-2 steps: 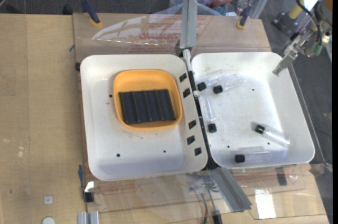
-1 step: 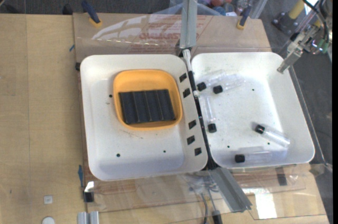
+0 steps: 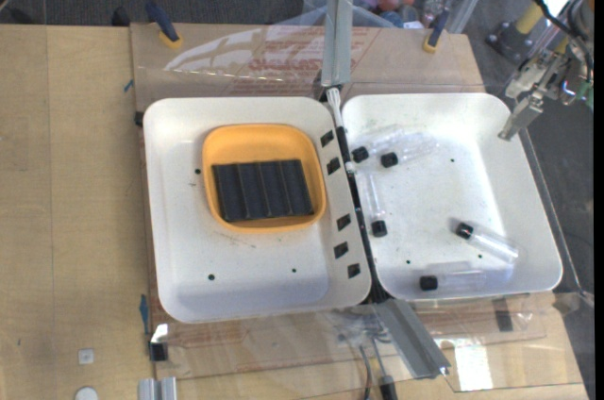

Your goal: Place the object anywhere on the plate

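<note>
My pincer (image 3: 514, 126) hangs at the right bin's (image 3: 528, 200) far corner, clear of the contents; its width I cannot tell; the dark ridged object (image 3: 262, 189) already lies on the yellow plate (image 3: 260, 141).

We see two white bins (image 3: 179, 200), speckled with small black dots. Left one: orange-yellow plate (image 3: 260, 140), dark grey ribbed block (image 3: 262, 190) on it. Right one, 3 o'clock of the plate: clear tubes (image 3: 486, 241) with black caps. Tan wood surface (image 3: 66, 200); blue clamps (image 3: 162, 24) at 11 o'clock.
</note>
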Robot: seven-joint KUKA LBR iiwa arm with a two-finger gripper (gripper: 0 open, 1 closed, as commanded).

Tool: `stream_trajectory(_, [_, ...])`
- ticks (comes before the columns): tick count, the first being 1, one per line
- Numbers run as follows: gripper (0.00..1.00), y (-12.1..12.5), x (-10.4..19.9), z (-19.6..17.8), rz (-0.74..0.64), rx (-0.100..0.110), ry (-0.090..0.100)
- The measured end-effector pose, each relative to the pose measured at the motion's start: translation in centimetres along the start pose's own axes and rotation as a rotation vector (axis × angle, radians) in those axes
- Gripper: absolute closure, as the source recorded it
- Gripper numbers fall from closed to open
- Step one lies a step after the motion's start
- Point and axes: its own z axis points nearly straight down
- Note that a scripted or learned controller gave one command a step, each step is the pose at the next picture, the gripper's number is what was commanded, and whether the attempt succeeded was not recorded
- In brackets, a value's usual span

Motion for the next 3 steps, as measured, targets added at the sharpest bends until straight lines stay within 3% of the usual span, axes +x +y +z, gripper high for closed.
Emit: stream_trajectory(3, [0.0,-0.1,0.3,0.8,-0.079,0.0,0.0])
